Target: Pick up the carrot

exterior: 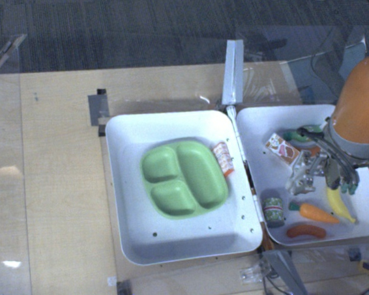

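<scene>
- The carrot (315,213) is lying ungrasped, just beside the banana (338,204).
- The pincer (304,178) is hovering above the carrot; whether it is released or clenched, I cannot tell.

The arm (362,106) is a rounded, glossy orange dome at the right of the scene, with a grey ring beneath it. Dark cables run from under the ring. The end effector (307,175) is a tangle of silvery metal parts with black pieces and small green-tipped ends.
</scene>
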